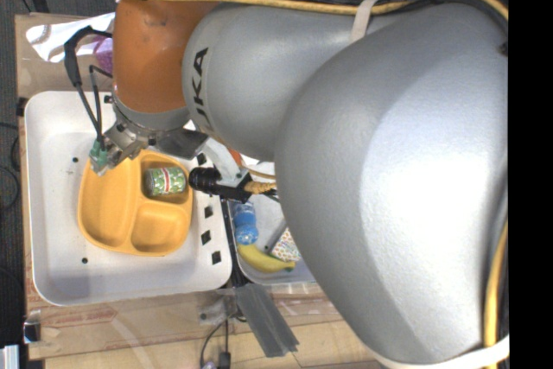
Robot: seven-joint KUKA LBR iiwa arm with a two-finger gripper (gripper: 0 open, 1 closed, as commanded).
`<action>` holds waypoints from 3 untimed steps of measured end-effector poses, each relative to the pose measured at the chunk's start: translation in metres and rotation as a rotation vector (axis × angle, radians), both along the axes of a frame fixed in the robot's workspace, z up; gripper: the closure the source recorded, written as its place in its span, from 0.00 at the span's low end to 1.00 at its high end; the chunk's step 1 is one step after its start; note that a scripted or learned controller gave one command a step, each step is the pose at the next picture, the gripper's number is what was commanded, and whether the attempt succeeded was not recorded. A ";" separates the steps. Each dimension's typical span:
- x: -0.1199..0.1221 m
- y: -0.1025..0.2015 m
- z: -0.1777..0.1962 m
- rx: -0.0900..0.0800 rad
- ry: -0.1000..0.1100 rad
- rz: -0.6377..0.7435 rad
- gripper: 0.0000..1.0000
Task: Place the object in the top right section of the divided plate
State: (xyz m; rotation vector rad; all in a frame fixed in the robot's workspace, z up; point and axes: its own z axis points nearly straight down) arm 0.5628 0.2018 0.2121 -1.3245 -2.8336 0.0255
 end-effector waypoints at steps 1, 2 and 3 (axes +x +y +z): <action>0.000 0.000 0.000 0.000 0.000 0.000 0.00; 0.001 0.001 0.007 -0.001 0.002 0.004 1.00; 0.057 0.008 -0.057 0.009 -0.016 0.120 1.00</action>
